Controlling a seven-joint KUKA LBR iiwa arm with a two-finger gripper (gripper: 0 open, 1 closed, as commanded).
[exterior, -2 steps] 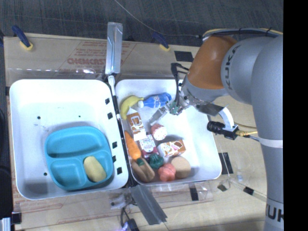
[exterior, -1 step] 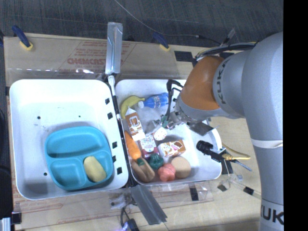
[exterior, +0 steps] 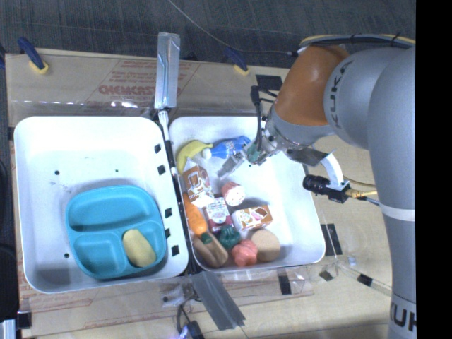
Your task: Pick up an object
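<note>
Blue plastic forms the sectioned tray (exterior: 113, 228) in the left bin (exterior: 42, 147), lower left of the frame, with a yellow potato-shaped toy (exterior: 139, 248) in its lower right section. Centre frame, the right bin (exterior: 300, 210) holds a pile: banana (exterior: 191, 151), carrot (exterior: 197, 218), small cartons (exterior: 251, 217). Above the pile's upper part sits the gripper (exterior: 244, 157); whether it is clenched or released cannot be told.
</note>
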